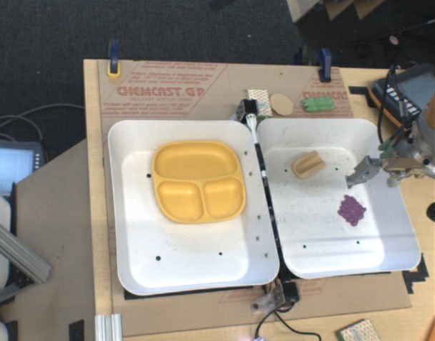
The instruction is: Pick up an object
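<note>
Tool (361, 174), finger spread impossible to tell, hangs at the right bin's (324, 265) right rim, purple object (352, 209) just below, tan block (308, 165) leftward.

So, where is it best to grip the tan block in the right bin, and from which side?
Grip the tan block across its short width, at mid-length, coming straight down from above. It lies flat and elongated, slanted, on the right bin floor with bare space all around, so fingers probably fit on both long sides. The gripper is near, to its right.
</note>
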`<state>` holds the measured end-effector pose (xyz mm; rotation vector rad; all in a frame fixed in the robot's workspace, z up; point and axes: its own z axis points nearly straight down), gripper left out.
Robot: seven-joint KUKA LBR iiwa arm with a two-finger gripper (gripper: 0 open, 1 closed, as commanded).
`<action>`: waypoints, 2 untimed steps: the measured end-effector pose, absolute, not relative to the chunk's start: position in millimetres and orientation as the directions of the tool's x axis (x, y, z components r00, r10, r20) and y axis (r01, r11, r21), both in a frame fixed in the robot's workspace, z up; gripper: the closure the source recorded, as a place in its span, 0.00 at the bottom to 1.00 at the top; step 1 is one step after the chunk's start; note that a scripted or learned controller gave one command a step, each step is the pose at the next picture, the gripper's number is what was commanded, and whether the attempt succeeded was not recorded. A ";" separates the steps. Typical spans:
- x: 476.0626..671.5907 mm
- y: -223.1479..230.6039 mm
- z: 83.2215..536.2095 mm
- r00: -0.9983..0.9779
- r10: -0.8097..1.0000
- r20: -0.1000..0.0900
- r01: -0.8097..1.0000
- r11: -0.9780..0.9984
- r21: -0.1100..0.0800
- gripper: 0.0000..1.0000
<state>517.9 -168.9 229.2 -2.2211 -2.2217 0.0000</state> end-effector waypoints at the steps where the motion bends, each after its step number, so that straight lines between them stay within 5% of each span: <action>1: 473.6 -211.2 93.3 0.007 1.000 0.003 1.000 -0.007 -0.014 0.00; 2: 521.4 -175.6 83.7 -0.005 1.000 -0.001 1.000 0.005 0.004 0.00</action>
